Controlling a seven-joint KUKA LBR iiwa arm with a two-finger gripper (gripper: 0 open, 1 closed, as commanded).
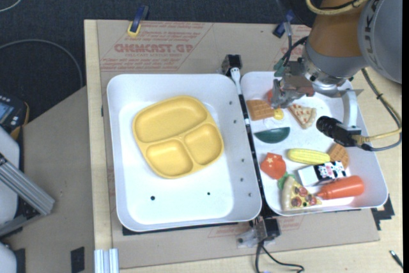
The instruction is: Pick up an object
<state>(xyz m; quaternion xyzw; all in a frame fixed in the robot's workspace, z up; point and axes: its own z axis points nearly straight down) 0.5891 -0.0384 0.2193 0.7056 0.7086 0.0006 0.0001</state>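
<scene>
My gripper [285, 94] hangs low over the far left part of the right bin [374, 166], just above and right of a brown toast piece [259, 109]. A small yellow blob [277, 115] lies by the toast, and a pizza slice [303, 114] sits to the gripper's right. Nearer the front lie a dark green piece [273, 133], a red tomato [273, 165], a corn cob [308, 155], a brown cracker [339, 153], a cow-patterned carton [330, 171], an orange-red carrot [342, 187] and a second pizza slice [295, 194].
The left bin [121, 137] holds a yellow divided plate [177, 135]. A raised rim [246, 131] separates the two bins. The arm's orange band [345, 6] looms over the right bin's far right corner.
</scene>
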